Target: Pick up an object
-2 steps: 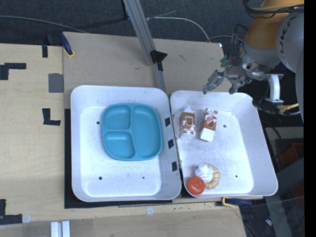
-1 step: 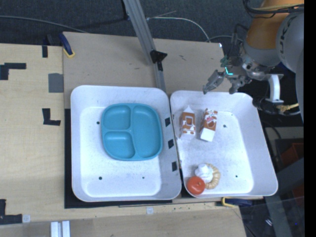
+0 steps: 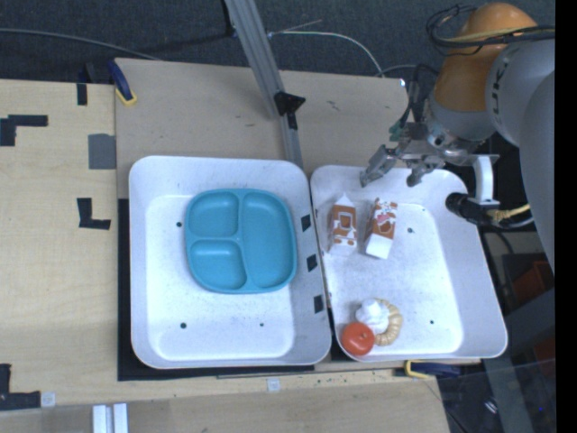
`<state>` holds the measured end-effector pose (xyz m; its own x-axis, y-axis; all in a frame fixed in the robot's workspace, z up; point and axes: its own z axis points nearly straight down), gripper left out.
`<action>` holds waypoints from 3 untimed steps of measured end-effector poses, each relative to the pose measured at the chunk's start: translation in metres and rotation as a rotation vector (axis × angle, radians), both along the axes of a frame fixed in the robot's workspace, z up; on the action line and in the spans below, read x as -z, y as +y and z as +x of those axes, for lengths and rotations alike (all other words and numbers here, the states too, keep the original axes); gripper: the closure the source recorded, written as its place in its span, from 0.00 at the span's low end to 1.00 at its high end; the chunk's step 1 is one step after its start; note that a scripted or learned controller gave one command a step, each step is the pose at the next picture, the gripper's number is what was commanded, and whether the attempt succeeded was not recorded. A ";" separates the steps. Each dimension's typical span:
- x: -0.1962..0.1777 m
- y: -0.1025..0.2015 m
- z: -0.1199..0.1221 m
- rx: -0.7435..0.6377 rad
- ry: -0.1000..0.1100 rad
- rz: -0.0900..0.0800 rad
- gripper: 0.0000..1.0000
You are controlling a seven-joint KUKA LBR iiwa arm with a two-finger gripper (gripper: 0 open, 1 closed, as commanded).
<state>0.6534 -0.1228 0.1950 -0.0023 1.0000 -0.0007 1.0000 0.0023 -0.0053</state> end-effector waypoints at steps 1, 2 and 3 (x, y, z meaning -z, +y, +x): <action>0.044 0.001 0.000 0.000 0.001 0.000 0.00; 0.071 0.003 0.002 0.001 -0.023 -0.004 0.00; 0.065 0.005 0.001 0.000 -0.020 -0.002 1.00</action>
